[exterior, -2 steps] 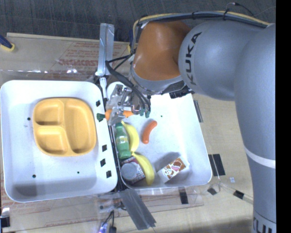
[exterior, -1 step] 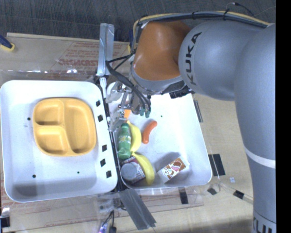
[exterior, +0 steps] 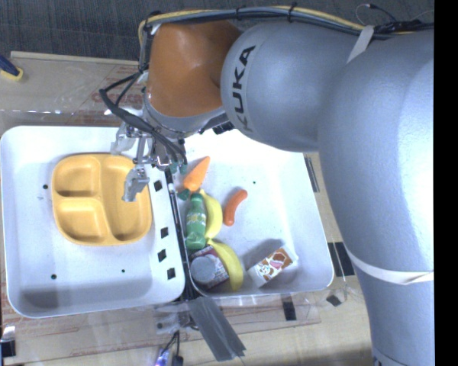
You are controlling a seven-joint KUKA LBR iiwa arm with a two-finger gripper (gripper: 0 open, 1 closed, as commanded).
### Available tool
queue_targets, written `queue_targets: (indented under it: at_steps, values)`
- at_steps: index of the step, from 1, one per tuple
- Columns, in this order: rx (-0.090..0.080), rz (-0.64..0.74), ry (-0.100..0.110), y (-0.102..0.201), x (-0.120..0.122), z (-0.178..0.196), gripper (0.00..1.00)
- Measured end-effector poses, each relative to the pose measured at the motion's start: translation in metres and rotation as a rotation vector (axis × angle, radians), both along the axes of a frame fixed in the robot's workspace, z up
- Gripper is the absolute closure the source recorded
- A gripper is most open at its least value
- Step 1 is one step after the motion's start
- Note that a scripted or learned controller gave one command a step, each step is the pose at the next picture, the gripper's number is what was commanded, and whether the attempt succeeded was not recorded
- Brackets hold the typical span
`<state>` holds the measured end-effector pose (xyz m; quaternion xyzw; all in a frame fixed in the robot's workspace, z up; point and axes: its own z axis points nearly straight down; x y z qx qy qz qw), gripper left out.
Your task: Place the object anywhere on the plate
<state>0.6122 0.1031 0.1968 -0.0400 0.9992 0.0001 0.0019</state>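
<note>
Camera view, near edge: a small carton [exterior: 273, 265], dark can [exterior: 206, 269] and banana [exterior: 227, 261] lie in the right bin [exterior: 305, 204]. Beyond them lie a sausage [exterior: 234, 206] and a carrot [exterior: 196, 173]. Gripper [exterior: 141, 175] hangs over the yellow plate's [exterior: 99, 200] right rim; grip state cannot be told.

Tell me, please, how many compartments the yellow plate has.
3. The yellow plate lies in the left bin: two smaller compartments side by side toward the far edge, and one wide compartment along the near edge. The end effector covers part of its right rim.
</note>
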Motion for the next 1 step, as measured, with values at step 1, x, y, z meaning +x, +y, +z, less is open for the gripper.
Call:
queue_targets:
  at_steps: [1]
  values:
    - [-0.001, 0.387, 0.004, 0.0317, -0.014, -0.0241, 0.0]
